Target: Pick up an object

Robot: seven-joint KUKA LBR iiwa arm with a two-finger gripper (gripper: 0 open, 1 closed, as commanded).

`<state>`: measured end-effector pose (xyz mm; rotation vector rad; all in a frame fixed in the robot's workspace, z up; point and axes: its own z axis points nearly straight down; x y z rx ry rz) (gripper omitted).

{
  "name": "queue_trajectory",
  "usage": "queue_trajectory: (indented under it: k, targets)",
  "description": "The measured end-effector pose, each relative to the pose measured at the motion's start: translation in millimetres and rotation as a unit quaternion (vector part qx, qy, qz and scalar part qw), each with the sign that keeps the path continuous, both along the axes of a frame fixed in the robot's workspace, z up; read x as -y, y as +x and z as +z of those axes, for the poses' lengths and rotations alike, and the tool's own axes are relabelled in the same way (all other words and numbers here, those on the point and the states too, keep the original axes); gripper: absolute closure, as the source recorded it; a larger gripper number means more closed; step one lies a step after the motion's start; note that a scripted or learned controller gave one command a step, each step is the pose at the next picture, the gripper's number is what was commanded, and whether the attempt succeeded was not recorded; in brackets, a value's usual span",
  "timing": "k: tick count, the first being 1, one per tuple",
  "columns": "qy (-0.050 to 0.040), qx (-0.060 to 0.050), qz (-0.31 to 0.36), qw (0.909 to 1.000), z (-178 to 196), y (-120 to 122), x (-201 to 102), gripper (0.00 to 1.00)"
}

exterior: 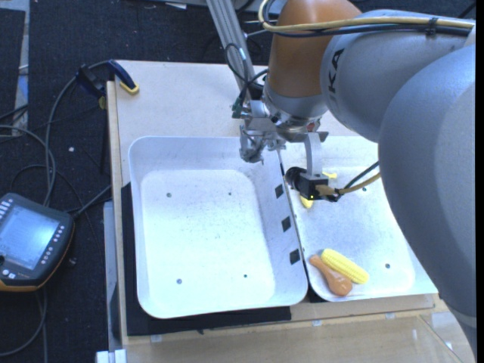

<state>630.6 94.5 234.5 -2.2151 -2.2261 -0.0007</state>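
Note:
In the right bin (393, 240), near its front edge, lies a yellow corn cob (345, 264). An orange carrot-like piece (333, 278) lies right against it. My gripper (251, 151) hangs at the back of the bench, over the rim where the left bin (204, 233) meets the right one. It is well away from both objects, and nothing shows under it. The large grey arm and its orange band cover much of the right bin.
Black tabs run along the divider (286, 221) between the bins. A teach pendant (26, 240) with cables sits off the bench on the left. A clamp with a yellow tip (121, 78) is at the bench's back left corner. Metal rails (227, 29) slant behind the gripper.

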Motion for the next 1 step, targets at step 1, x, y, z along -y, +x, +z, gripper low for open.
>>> queue_trajectory:
  k: [1]
  targets:
    - [-0.0006, 0.0, -0.002, 1.0, 0.1, 0.3, 3.0, 0.0]
